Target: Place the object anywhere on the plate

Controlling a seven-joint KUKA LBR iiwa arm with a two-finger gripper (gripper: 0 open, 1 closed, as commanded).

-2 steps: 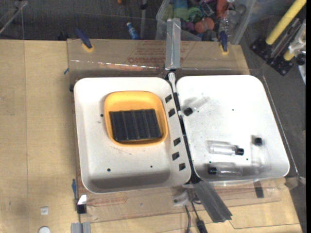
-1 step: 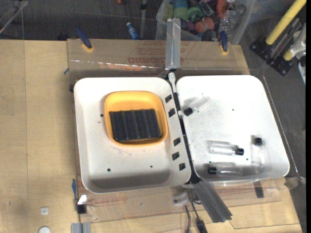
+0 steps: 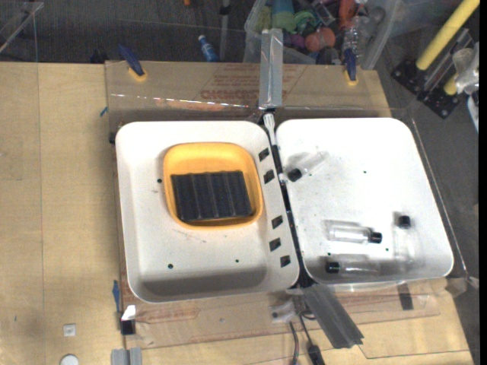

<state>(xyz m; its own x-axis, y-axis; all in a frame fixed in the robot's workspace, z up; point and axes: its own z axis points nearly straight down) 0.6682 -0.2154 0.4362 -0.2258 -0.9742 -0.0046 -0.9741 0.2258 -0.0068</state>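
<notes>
Bench surroundings
Clear tub of coloured toys (image 3: 323, 10) behind the bins; yellow tube (image 3: 450, 23) at upper right; blue clamp (image 3: 134, 63) on cardboard sheet (image 3: 228, 78).

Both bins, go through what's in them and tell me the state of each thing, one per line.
Yellow plate: flat in the left bin, bearing a dark ribbed block.
Dark ribbed block: lying flat on the plate.
Clear bottles: four with black caps in the right bin, three on their sides, the fourth's pose unclear; none on the plate.
</notes>
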